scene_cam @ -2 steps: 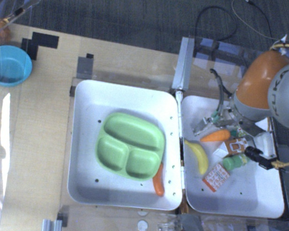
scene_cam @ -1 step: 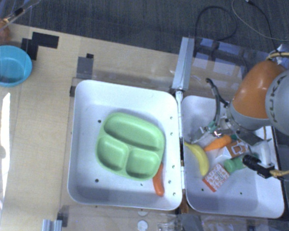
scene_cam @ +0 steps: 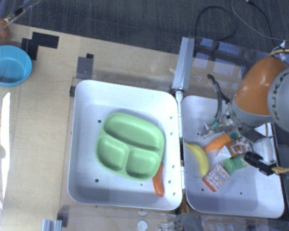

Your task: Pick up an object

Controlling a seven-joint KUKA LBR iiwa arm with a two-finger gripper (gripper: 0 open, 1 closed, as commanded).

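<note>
Hovering in the right bin (scene_cam: pixel 275 206), jaws' (scene_cam: pixel 218 126) opening impossible to tell; carrot (scene_cam: pixel 218 143) lying just below them, long axis slanting up-right.

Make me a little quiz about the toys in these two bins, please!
1. True or false: the green tray lies in the left bin.
2. Which bin holds the banana? A) left B) right C) neither
3. Fill in: the blue bowl sits outside the bins, at the view's far ____.

Key
1. True. A carrot lies at the tray's lower right edge.
2. B. The banana is in the right bin, beside a small box; the arm reaches over this bin.
3. Left.
</note>
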